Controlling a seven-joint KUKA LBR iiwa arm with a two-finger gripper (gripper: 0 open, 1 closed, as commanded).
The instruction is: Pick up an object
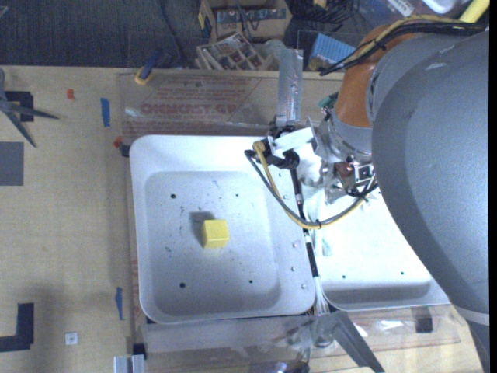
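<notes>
Since the task names no particular object, I take the yellow block (215,233) as the only candidate on record. It lies in the left bin (159,155), on the flat floor a little left of the middle, well apart from every wall, with nothing touching it. I see only small dark specks scattered on the floor around it. The block looks close to square from above and is turned slightly against the bin's edges, so I find no long axis that would dictate an approach angle.

Moving right, the gripper (317,183) hangs over the divide where the two bins meet, above the left bin's right rim. The wrist hardware covers its working end, so I cannot tell whether it is open or closed. Nothing is seen held in it.

Further right, the right bin (373,280) is largely covered by the arm (435,169).

Finding: the block lies to the left of the gripper and nearer the lower edge of the view, well apart from it. In my judgement the next move is a traverse leftward into the left bin, then a descent over the block. The pick is not yet begun.
</notes>
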